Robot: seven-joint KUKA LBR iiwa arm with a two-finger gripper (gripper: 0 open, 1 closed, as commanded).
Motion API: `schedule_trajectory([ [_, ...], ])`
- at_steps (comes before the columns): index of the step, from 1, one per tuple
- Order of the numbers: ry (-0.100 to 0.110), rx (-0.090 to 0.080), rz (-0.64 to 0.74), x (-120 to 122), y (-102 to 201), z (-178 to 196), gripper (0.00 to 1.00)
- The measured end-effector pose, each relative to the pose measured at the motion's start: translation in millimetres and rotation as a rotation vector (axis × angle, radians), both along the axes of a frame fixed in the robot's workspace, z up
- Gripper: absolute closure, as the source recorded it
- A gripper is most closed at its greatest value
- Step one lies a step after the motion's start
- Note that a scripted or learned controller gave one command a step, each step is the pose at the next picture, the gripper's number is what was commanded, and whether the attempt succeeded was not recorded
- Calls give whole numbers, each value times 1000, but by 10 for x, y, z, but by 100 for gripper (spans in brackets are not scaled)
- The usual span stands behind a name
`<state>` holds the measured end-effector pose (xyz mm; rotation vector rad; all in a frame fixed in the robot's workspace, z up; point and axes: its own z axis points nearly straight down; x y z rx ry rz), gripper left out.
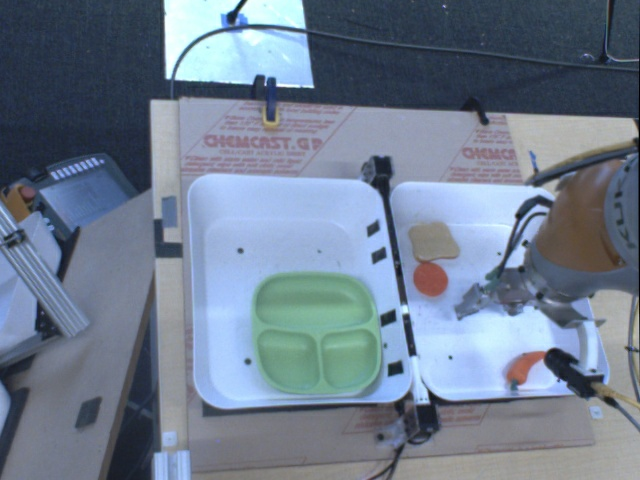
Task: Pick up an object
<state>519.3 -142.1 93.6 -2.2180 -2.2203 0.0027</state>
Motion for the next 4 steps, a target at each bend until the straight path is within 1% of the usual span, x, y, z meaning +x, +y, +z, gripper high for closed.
schedule_trajectory([
  [1, -6, -2, 1, 22, -5, 135, 100],
  [2, -10, -2, 3, 0, 80, 632, 100],
  [3, -10, -2, 3, 50, 114, 1076, 100],
  [4, -11, -3, 3, -9, 42, 1599, 100],
])
